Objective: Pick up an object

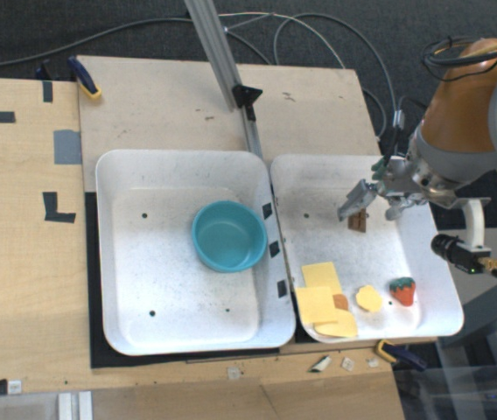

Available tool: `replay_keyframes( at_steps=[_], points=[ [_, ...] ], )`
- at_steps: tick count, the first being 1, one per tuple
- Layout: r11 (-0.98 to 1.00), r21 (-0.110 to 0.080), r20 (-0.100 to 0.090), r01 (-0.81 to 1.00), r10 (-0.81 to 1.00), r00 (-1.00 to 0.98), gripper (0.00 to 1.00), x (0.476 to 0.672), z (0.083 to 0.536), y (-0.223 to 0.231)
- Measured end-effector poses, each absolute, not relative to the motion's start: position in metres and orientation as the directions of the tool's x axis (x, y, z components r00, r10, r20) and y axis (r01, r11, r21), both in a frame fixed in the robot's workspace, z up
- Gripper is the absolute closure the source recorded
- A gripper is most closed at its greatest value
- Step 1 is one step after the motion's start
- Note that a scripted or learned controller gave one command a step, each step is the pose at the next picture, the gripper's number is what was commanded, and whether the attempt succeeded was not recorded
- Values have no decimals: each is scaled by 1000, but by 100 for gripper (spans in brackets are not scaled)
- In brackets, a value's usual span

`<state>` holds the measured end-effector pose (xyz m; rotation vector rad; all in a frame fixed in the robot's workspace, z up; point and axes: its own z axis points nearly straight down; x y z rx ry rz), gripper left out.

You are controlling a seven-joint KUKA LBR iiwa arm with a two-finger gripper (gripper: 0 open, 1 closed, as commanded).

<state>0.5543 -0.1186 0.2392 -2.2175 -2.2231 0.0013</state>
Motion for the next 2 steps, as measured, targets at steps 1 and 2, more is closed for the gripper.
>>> replay_keyframes(
  at_steps=[1, 2],
  points=[
    [3, -2, 0, 1000, 1000, -3, 0, 554, 239, -119],
    [2, -7, 0, 1000, 1000, -2, 0, 563, 184, -115]
  ],
)
